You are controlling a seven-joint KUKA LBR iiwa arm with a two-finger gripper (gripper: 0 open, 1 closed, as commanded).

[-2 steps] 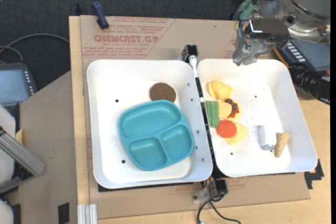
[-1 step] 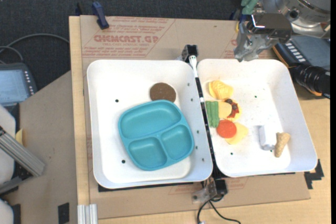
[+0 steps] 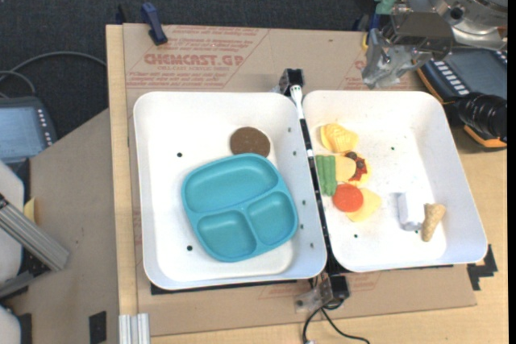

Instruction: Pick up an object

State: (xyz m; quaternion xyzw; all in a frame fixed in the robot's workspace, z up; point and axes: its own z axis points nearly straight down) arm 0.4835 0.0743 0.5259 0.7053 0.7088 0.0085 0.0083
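The fingers (image 3: 380, 70) hang above the far rim of the right bin (image 3: 419, 105); I cannot tell their state. Well below them lie the tomato (image 3: 348, 197) and the bread piece (image 3: 433, 220).

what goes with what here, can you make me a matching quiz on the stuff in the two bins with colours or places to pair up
Things:
1. divided tray
2. round cookie
3. tomato slice
4. gripper

Descriptions:
A. red, in the right bin
B. above the right bin's far edge
C. teal, in the left bin
D. brown, just beyond the tray

Pairs: 1-C, 2-D, 3-A, 4-B
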